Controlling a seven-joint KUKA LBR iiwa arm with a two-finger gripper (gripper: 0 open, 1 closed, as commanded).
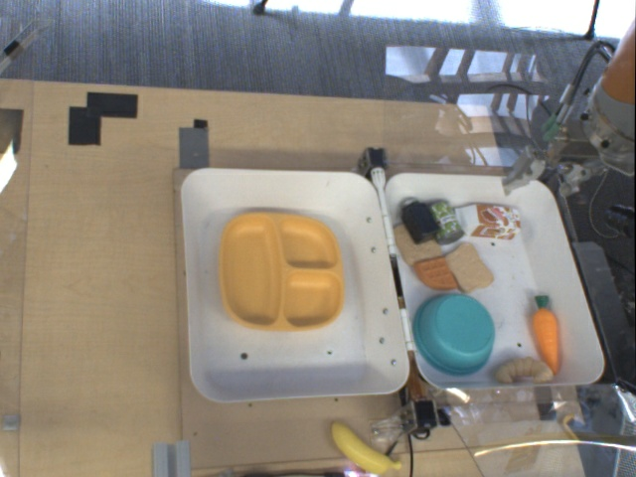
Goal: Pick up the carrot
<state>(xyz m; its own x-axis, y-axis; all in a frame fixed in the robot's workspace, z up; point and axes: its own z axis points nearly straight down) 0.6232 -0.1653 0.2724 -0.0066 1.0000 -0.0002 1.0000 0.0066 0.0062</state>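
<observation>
Wood bench (99,316) with grey carpet beyond it, two white bins side by side. Left bin (288,376) has a yellow divided plate (281,269) in the middle. Right bin (571,266) is crowded: carrot (546,334) lies near its right wall, green top pointing to the far side, orange tip toward the near side. Teal bowl (454,333) sits left of the carrot, a tan pastry (524,371) just beside the carrot's near end. Crackers (447,264), a dark can (430,221) and a small carton (495,221) are at the far end. Banana (363,449) lies on the bench (outside the bins, near edge). Gripper (524,169) is over the right bin's far right corner, well apart from the carrot; cannot tell how the jaws stand.
</observation>
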